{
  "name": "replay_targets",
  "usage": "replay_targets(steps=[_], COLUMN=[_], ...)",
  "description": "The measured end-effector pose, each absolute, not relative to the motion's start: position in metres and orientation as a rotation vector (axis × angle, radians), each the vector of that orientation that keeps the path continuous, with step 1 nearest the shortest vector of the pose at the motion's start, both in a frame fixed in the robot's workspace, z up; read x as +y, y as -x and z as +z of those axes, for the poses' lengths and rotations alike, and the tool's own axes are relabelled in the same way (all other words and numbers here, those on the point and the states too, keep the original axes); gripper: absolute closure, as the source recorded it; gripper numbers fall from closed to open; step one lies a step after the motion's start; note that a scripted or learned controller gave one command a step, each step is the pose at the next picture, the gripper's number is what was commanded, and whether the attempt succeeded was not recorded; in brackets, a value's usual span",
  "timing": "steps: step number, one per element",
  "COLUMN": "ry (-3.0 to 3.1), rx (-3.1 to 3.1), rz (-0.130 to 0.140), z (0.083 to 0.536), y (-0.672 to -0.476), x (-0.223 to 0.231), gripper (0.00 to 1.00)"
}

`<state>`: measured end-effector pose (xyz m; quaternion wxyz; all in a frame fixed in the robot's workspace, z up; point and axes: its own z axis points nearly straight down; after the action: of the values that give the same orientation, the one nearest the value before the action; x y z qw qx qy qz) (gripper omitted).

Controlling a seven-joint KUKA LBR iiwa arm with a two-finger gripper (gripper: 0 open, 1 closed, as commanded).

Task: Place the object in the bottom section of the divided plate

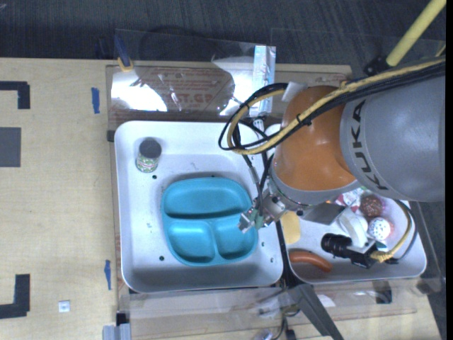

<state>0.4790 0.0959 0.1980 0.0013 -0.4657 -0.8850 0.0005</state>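
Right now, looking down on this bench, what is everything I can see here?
Shallow white bins: two, white, side by side on the bench.
Blue plastic divided plate: one, blue, middle of the left bin.
Small round grey-lidded jar: one, grey, upper left corner of the left bin.
Red sausage-shaped thing: one, red-orange, right bin's near edge.
Brown ball: one, brown, right bin.
White spotted ball: one, white, beside the brown ball.
Clear plastic sheet: one, transparent, behind the bins.
Robot arm: one, grey and orange; its gripper over the plate's right edge.

Bright even light, glare on plastic sheet (145, 94), slightly soft focus
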Motion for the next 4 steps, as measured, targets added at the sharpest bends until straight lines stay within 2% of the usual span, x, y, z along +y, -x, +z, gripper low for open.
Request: replay_targets(steps=[1, 2, 3, 4], ry=[1.463, 1.433, 1.280, 0.833], rx=[-2.778, -2.798, -2.879, -3.038], rz=[0.001, 0.000, 0.000, -0.004], z=[0.198, 0.184, 0.230, 0.239], y=[-0.479, -0.598, -0.663, -0.664], x=[0.095, 0.057, -0.065, 0.009], gripper=[0.00, 0.00, 0.00, 0.00])
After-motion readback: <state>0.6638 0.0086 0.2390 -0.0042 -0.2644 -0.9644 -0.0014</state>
